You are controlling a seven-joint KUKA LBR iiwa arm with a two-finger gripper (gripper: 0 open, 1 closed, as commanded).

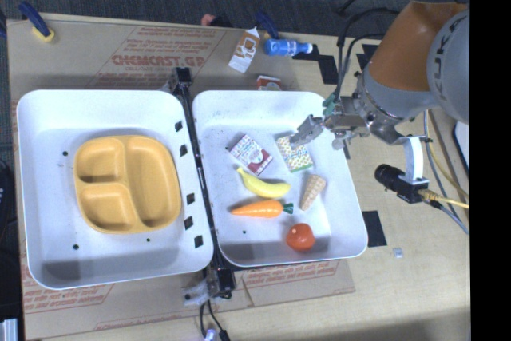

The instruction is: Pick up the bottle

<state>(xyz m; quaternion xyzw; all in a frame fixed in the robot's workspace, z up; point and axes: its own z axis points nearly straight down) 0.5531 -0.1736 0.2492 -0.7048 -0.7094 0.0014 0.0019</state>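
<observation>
The bottle (286,48) is small and blue with a pale cap. It lies on its side on the cardboard bench behind the right bin (351,231), outside both bins. My gripper (304,129) hangs low over the right bin's far right part, just above a green packet (294,153). It is well in front of the bottle and apart from it. Nothing shows in its grasp. The grey arm with its orange band (407,44) reaches in from the right.
The right bin holds a red and white carton (249,154), a banana (263,186), a carrot (259,209), a cone (311,190) and a tomato (300,236). A yellow divided plate (128,181) sits in the left bin. A small milk carton (245,50) lies left of the bottle.
</observation>
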